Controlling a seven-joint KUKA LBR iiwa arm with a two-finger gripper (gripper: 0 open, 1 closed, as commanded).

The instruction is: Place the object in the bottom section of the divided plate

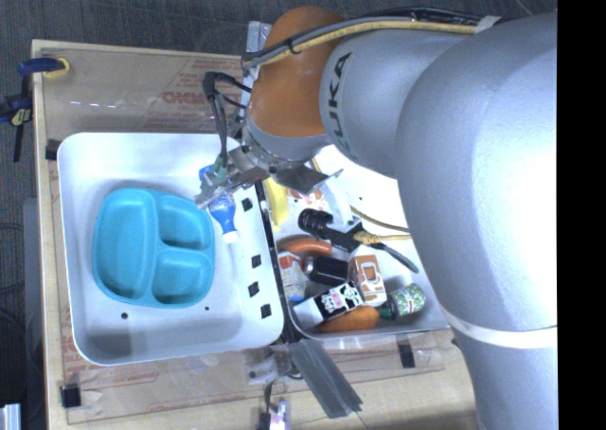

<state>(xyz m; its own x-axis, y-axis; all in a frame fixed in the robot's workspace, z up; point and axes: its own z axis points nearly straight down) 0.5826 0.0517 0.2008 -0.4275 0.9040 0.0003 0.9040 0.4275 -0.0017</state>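
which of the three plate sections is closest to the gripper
The upper right section of the blue divided plate: it sits just left of the gripper, while the other two sections lie farther off.

Showing as smooth, matt-looking plastic: the light blue divided plate (154, 246). Gleaming faintly, the 2 shallow white plastic bins (85, 324). Looking like pale, worn wood with a clear glossy sheet over it: the bench top (123, 87). Catching light along its smooth grey satin shell, the robot arm (473, 163), with a glossy orange band (289, 78).
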